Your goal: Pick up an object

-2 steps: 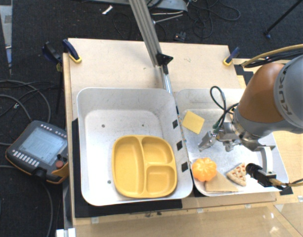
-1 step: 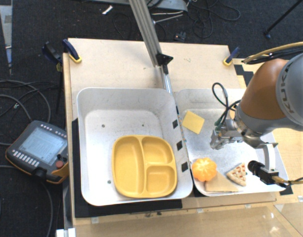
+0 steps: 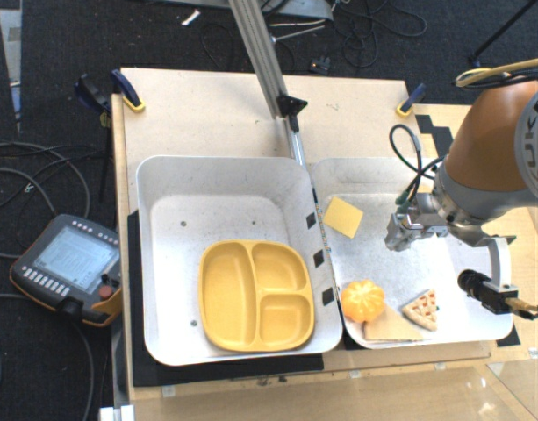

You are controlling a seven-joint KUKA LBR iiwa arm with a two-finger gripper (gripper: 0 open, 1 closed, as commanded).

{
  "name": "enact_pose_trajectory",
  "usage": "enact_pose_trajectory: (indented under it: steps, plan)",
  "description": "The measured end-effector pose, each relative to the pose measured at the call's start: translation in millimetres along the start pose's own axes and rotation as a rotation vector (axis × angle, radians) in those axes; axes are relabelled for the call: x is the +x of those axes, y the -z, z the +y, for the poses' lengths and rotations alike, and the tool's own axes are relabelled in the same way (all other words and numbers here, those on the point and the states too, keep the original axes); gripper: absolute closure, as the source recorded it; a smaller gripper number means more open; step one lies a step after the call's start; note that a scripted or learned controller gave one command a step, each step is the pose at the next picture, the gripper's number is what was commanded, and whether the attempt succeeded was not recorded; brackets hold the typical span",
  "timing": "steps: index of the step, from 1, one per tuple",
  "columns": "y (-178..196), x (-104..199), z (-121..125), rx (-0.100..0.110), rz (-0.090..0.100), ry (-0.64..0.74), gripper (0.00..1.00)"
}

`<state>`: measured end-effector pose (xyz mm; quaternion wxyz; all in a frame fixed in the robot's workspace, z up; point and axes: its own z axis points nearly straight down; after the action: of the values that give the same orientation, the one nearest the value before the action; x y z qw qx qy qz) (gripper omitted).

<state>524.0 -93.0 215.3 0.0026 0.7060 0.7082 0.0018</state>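
Orange: round and bumpy, bright orange with faint segment lines, lying at the near left corner of the right bin, touching a tan slab.
Tan slab: flat, matte piece, partly under the orange and the pizza slice.
Pizza slice: small wedge, pale crust edge, red dots on a yellowish top, near the front edge of the right bin, just right of the orange.
Cheese slice: thin yellow square, smooth, lying flat toward the back left of the right bin, well apart from the orange.
Right bin: shallow, white, speckled floor, rounded corners.
Left bin: same white shell, touching the right bin along one side.
Yellow tray: glossy plastic, rounded rectangle, three compartments, resting in the left bin.
Gripper: metallic grey, hanging over the middle of the right bin, right of the cheese slice; whether it is released or clenched cannot be told.
Arm: wide orange band, grey casing.
Bench: pale, flat board under both bins.
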Motion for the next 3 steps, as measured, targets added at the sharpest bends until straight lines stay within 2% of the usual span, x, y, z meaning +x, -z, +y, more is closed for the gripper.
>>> enact_pose_trajectory:
  steps: [2, 3]
  plan:
    - [72, 1, 5, 0.002, 0.000, 0.000, 1.00]
    - [70, 51, 25, 0.004, 0.002, 0.005, 1.00]
